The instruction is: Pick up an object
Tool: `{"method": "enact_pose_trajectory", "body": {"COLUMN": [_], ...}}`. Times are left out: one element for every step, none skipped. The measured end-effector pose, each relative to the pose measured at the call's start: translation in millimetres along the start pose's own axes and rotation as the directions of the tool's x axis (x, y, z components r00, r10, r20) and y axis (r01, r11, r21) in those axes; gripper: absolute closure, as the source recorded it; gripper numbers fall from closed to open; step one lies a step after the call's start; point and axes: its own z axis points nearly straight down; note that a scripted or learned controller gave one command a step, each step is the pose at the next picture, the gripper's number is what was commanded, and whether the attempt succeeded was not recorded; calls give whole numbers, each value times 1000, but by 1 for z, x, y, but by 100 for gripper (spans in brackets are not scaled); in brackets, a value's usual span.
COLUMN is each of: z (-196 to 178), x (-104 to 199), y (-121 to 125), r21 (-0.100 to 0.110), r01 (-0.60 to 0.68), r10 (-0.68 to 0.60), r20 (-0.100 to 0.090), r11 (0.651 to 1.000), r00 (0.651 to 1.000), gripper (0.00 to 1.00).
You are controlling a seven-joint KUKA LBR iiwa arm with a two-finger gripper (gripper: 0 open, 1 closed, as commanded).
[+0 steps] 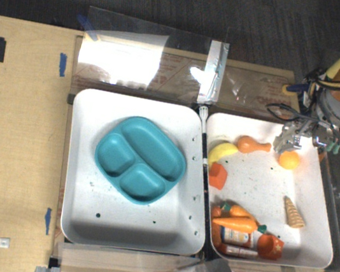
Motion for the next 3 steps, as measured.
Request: {"method": "enact_pose_trajectory", "body": {"z": [1, 62, 62], "x": [1, 55, 81], "y": [-1, -38, -19], "r21": [0, 1, 0], "r01": [0, -25, -69], "r10": [0, 25, 69], "r20": [-3, -5, -6], "r11": [1000, 1000, 998], "r00": [1000, 1000, 998], "gripper": [0, 0, 0]}}
